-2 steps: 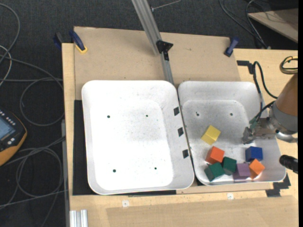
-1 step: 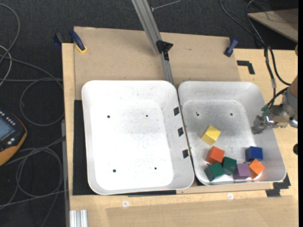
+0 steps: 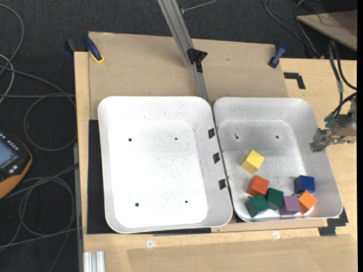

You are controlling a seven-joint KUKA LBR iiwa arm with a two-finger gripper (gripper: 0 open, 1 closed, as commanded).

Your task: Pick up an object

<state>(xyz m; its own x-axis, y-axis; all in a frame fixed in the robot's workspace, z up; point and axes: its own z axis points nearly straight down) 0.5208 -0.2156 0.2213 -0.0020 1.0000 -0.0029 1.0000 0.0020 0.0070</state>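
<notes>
Camera view: gripper at right bin's right rim, finger state can't tell, possibly nothing held. Blocks lie left and below it: yellow block, red block, blue block, orange block nearest front.

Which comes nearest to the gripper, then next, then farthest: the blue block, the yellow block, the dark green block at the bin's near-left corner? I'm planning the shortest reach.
From the gripper:
1. Blue block, right side of the right bin.
2. Yellow block, mid-bin.
3. Dark green block, near-left corner of the cluster.
</notes>
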